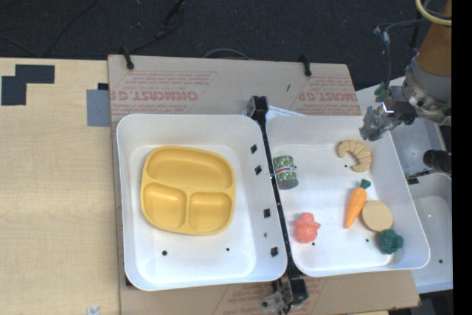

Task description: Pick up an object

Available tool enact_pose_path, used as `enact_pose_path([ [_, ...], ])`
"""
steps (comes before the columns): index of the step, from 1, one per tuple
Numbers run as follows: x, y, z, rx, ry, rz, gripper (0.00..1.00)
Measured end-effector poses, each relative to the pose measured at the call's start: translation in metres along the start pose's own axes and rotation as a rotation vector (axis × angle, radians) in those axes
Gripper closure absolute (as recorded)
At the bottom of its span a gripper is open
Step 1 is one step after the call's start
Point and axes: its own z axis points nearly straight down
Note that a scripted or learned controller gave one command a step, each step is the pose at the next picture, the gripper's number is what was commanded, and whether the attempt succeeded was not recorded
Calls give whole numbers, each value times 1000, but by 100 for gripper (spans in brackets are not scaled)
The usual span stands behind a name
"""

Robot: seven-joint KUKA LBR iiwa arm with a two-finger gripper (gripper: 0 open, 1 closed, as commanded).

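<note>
Arm: I see the grey arm (431,63) with its orange band coming in at the upper right, above the far right corner of the right bin.
Hand: my hand (374,125) hangs over the right bin's upper right rim, just above and to the right of the croissant; nothing lies between its tips that I can make out.
Hand state: I cannot tell from this view how it is set, since the tips are small and dark against the rim.
Left bin: the left bin (133,181) holds a yellow divided plate (189,189) with three compartments, sitting near its middle.
Right bin: the right bin (324,262) holds the loose things I might pick.
Croissant: the tan croissant (355,153) lies near the upper right of the right bin, closest to my hand.
Carrot: the orange carrot (355,206) lies below the croissant, green top pointing up, tip down.
Round slice: a tan round slice (377,215) sits just beside the carrot on its right.
Broccoli: a dark green broccoli piece (390,240) rests just below the round slice, near the bin's lower right corner.
Can: a small green and white can (285,172) stands near the divider between the bins.
Pink toy: a pink-red lumpy toy (306,227) lies below the can, well apart from the carrot.
Tabletop: the bins rest on brown cardboard (184,85) over a pale wood tabletop (55,203).
</note>
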Motion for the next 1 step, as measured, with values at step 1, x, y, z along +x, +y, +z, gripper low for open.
enact_pose_path([
  [1,55,-2,-1,4,3,-2,100],
])
